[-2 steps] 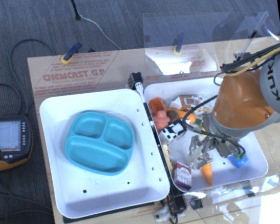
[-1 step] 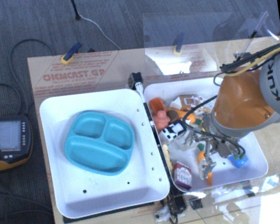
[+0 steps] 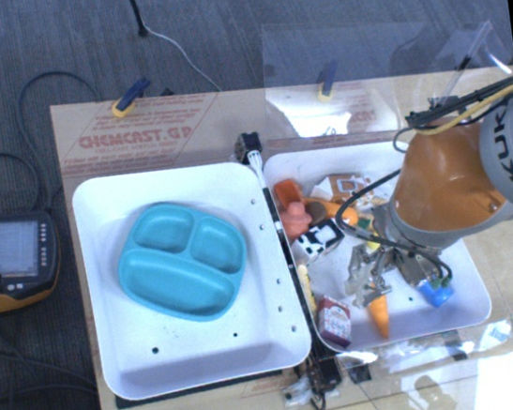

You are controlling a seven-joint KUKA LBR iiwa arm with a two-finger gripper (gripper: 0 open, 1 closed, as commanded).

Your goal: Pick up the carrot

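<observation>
The carrot [image 3: 379,316] is a small orange cone lying near the front wall of the right bin [image 3: 470,307], tip pointing toward the front. My gripper [image 3: 370,277] hangs directly over its thick end, very close to it or touching it. The metal parts of the gripper overlap the clutter, so I cannot make out whether the carrot is gripped. The orange band of the arm [image 3: 443,184] covers the middle right of the bin.
The left bin [image 3: 117,361] holds a blue divided tray [image 3: 182,260]. Around the carrot lie a dark red packet [image 3: 334,321], a blue piece [image 3: 436,292], a black-and-white block [image 3: 319,237] and orange-red toys [image 3: 293,208].
</observation>
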